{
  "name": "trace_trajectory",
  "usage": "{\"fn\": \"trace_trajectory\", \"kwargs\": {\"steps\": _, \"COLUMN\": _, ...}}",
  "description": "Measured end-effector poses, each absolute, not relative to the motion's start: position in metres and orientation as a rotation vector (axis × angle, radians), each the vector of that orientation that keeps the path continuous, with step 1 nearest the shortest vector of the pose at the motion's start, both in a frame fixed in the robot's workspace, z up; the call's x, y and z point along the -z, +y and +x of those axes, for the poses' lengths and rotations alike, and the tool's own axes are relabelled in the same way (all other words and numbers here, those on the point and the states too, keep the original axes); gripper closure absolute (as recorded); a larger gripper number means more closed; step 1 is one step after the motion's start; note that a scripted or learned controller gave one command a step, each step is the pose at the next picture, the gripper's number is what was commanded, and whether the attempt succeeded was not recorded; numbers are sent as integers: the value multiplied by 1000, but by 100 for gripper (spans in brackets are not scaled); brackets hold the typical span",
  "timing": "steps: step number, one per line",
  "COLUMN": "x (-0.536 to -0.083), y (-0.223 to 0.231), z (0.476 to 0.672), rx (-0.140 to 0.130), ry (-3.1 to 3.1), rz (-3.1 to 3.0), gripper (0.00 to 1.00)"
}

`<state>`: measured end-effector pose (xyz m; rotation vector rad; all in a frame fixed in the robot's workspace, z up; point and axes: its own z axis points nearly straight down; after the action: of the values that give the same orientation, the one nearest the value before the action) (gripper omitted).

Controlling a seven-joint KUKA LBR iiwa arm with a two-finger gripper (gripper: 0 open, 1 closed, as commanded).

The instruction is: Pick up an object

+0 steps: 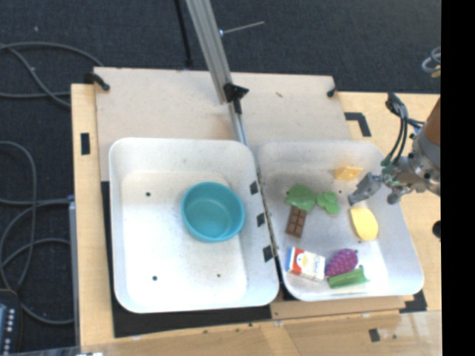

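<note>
Green pickle [346,278] lies lengthwise, pointing right.

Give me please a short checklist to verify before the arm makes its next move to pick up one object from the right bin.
1. Gripper is above the right white bin: ok.
2. Nothing visible between its fingers: ok.
3. Fingers open wide enough: cannot tell.
4. Nearest target, the yellow lemon-shaped toy, lies apart from its neighbours: ok.
5. Purple grape toy touches the green piece, so a grasp there is crowded: not ok.
6. Teal round bowl sits in the left bin, out of the way: ok.
</note>
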<state>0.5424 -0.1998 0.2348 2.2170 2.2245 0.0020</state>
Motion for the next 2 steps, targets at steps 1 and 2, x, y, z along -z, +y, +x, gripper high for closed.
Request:
{"fn": "trace_trajectory", "kwargs": {"steps": 1, "x": -235, "y": -200, "z": 543, "rx": -3, "ry": 2224, "rz": 2217, "gripper": 0}}
{"fn": "trace_trajectory", "kwargs": {"steps": 2, "x": -180, "y": -191, "z": 538, "rx": 6, "ry": 2223, "rz": 2223, "gripper": 0}}
